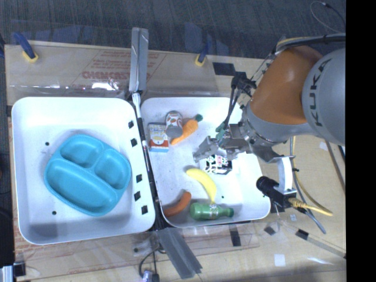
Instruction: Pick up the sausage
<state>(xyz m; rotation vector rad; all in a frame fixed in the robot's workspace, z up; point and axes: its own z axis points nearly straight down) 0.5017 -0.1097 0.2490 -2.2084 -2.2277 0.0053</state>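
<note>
The sausage (177,203), reddish-brown and short, lies at the near left corner of the right bin (249,207), just left of a green bottle (210,211). My gripper (208,151) hangs over the middle of that bin, up and to the right of the sausage and well apart from it. A yellow banana (202,183) lies between the gripper and the sausage. A small black-and-white item (219,165) sits just beneath the gripper.
An orange carrot (185,129), a small carton (157,138) and a round tin (173,120) sit in the right bin's far left part. The left bin (23,157) holds a blue divided plate (88,172). The arm's bulk covers the right bin's right side.
</note>
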